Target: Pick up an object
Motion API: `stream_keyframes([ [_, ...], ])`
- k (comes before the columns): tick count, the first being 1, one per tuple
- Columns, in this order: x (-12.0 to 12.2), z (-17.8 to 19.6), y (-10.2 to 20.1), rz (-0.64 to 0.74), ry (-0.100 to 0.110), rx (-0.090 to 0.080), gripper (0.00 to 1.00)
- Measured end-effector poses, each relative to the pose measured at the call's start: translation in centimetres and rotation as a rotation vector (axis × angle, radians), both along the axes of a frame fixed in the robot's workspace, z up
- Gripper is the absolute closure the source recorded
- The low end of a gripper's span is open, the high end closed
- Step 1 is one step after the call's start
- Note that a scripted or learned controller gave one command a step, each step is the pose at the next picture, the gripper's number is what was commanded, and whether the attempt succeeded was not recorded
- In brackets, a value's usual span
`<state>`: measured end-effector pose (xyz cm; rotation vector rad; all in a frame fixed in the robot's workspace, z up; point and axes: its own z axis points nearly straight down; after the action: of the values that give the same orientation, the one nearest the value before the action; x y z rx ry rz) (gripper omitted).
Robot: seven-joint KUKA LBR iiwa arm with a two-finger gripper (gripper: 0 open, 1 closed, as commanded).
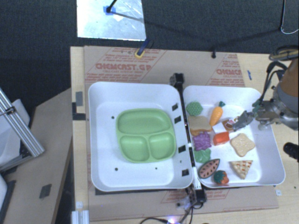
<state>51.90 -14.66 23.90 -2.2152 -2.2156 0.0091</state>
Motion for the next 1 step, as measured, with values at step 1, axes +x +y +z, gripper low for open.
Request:
stream_keyframes([
  [1, 0.25, 0.58, 0.03, 0.003, -0.012, -0.002, 0.00],
])
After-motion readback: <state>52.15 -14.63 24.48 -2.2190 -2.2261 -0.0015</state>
